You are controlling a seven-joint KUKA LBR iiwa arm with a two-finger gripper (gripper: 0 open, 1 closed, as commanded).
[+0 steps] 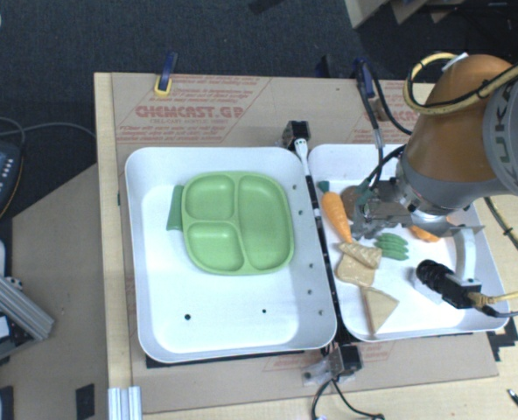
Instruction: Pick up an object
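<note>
Currently: gripper low in right bin, carrot just beside it

The gripper (374, 220) is seen low inside the right bin (351, 166), among the clutter. Whether it is open or closed cannot be told from this slant, as the wrist hides it, and nothing is seen held.

The carrot (336, 215) is taken as the likeliest target. It lies just beside the gripper, on the side toward the left bin (154, 261), close to the divider. Its long axis is laid roughly along that divider.

A green piece (390, 247) is found just below the gripper in the view, possibly touching it. A tan block (357, 266) and a tan wedge (378, 309) are placed nearer the front edge.

A short shift toward the divider is judged to be needed, with the grip set across the carrot's long axis. A green divided plate (239, 221) is kept well apart in the left bin.
</note>
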